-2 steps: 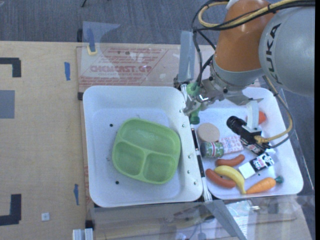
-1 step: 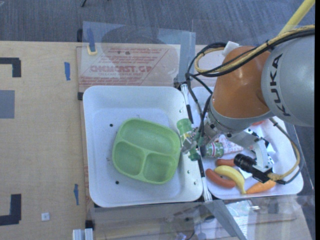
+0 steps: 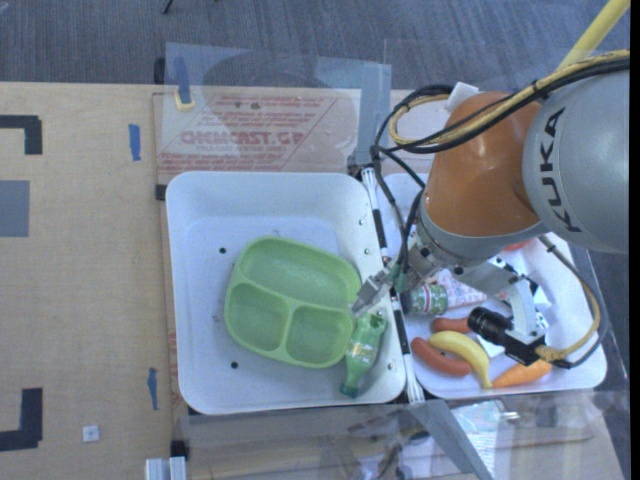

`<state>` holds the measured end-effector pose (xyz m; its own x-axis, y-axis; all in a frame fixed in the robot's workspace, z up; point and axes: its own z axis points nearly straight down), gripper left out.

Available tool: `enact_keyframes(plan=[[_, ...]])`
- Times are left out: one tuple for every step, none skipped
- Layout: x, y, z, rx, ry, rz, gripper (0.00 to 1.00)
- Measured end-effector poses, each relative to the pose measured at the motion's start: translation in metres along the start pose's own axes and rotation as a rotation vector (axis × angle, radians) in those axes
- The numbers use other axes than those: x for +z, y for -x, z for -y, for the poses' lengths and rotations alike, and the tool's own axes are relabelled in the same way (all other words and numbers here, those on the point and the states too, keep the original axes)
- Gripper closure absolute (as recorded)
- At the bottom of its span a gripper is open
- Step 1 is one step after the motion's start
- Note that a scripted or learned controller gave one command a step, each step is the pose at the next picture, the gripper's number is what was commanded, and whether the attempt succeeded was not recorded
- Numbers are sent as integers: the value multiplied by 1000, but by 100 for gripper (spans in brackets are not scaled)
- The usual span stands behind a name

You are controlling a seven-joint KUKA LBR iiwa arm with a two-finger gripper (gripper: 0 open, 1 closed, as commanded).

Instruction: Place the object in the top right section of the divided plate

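One end effector [image 3: 377,290] reaches in from the right and hangs over the right rim of the left bin [image 3: 200,208], its metal tip very near the right edge of the divided plate [image 3: 290,301]. I cannot tell if it is wide, narrow or closed on something, because the large orange and grey wrist covers most of it from above.

Just below the tip lies the green bottle [image 3: 362,356] (probably the object of the task, though this is only my judgement). It rests on the bin floor beside the lower right edge of the plate, with its long axis running nearly up and down in the view, slightly tilted, the top end towards the end effector. It seems to be touching or almost touching the plate rim; I cannot say which.

From the bottle, the top right section of the plate lies up and a little to the left, so the coming move is a short carry in that direction.

Farther out, the right bin [image 3: 590,368] holds a banana [image 3: 465,349], a sausage [image 3: 441,359], a carrot [image 3: 520,373] and a small can [image 3: 428,298]. The arm hides the upper part of this bin, and the wooden worktop [image 3: 80,288] is cut off at the left.
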<state>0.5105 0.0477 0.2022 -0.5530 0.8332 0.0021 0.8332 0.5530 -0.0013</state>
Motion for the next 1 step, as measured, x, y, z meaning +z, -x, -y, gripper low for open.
enact_keyframes(plan=[[-10,1,-1,2,3,1,100]])
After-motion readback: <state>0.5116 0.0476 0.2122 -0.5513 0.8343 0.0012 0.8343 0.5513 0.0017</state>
